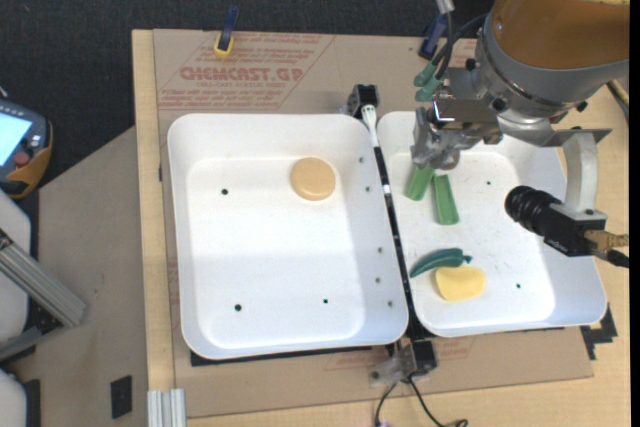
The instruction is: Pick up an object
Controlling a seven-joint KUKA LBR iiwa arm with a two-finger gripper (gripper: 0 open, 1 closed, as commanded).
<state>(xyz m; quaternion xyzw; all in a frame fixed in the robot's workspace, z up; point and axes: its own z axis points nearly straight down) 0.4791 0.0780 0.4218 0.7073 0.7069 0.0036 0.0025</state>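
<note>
Hovering low over the right bin [590, 300], the hand [436, 158] sits right at the upper ends of two green sticks [433, 188], which splay out below it in a narrow V. This looks like the grasp step itself. Whether the hand is clamped on them or spread around them, I cannot tell from here. Next comes a firm close and a straight lift. Nearby lie a curved green pepper [437, 261] touching a pale yellow lump [460, 284]; a tan disc [314, 179] rests in the left bin [200, 315].
</note>
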